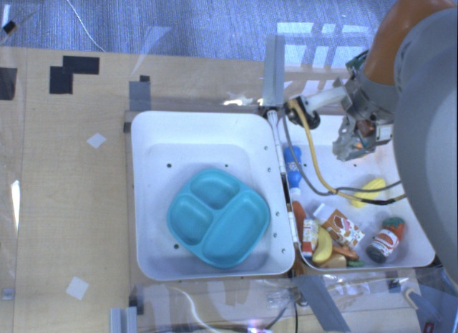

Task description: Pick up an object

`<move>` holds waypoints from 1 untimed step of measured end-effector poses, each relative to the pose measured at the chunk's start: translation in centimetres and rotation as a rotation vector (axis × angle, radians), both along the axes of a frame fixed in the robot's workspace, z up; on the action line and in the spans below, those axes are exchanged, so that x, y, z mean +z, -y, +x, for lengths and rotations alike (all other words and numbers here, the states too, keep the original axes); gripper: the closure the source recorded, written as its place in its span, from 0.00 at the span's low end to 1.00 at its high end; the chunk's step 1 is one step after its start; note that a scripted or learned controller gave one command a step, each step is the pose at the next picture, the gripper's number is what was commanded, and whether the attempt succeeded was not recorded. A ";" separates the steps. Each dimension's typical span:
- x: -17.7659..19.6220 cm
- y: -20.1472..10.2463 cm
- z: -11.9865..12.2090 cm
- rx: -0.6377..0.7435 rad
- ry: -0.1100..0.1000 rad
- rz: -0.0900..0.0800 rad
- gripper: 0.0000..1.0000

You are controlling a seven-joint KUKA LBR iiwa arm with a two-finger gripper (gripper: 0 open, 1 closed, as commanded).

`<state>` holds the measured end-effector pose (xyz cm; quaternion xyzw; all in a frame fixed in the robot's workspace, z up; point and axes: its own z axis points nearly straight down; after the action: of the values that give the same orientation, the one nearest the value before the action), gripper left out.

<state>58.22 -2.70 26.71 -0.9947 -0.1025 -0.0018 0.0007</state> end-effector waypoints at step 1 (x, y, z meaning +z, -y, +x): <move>9.8 -1.5 0.2 0.011 0.001 0.000 1.00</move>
<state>58.45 -1.20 36.52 -0.9942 -0.1079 -0.0021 0.0005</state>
